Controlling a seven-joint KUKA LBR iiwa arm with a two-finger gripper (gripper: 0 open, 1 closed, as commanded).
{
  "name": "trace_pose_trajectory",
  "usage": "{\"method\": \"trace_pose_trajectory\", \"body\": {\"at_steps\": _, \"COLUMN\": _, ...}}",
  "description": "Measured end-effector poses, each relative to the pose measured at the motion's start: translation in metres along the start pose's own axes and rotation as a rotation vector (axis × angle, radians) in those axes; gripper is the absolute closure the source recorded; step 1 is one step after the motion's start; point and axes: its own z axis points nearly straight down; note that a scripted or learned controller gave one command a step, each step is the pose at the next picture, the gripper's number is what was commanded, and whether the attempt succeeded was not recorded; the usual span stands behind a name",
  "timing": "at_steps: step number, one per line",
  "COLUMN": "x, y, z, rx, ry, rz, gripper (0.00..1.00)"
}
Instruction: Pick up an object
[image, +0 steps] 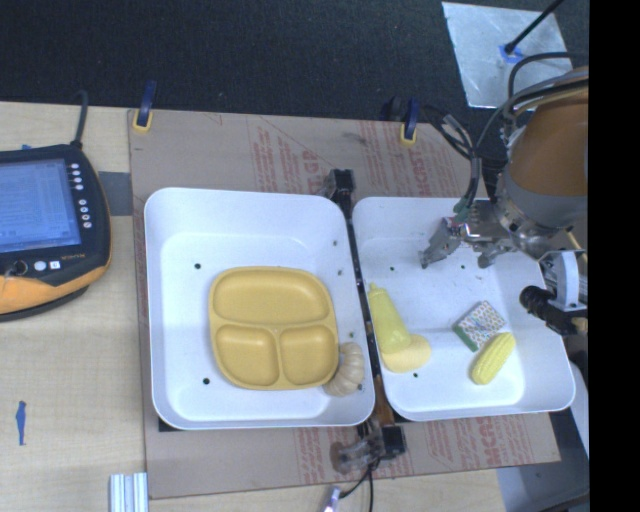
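I see the gripper (462, 250) over the right bin (400, 225), fingers spread wide, nothing between them. Below it lie a sponge (480, 324) and yellow corn (492, 359), well apart from the fingertips.

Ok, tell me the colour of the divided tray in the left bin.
Pale yellow all over; the divided tray shows plainly in the camera view.

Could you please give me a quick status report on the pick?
Claw open, holding nothing, above right bin. Corn, sponge, yellow bottle lie untouched. Nothing in the way.
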Motion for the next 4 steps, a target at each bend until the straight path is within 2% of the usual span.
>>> {"method": "trace_pose_trajectory", "body": {"at_steps": 1, "x": 0.067, "y": 0.060, "z": 0.017, "rx": 0.000, "ry": -0.002, "rz": -0.003, "gripper": 0.00}}
{"method": "trace_pose_trajectory", "body": {"at_steps": 2, "x": -0.010, "y": 0.079, "z": 0.014, "rx": -0.002, "ry": -0.001, "rz": 0.005, "gripper": 0.00}}
{"method": "trace_pose_trajectory", "body": {"at_steps": 3, "x": -0.044, "y": 0.077, "z": 0.064, "rx": 0.000, "ry": -0.001, "rz": 0.003, "gripper": 0.00}}
{"method": "trace_pose_trajectory", "body": {"at_steps": 4, "x": -0.044, "y": 0.077, "z": 0.053, "rx": 0.000, "ry": -0.001, "rz": 0.001, "gripper": 1.00}}
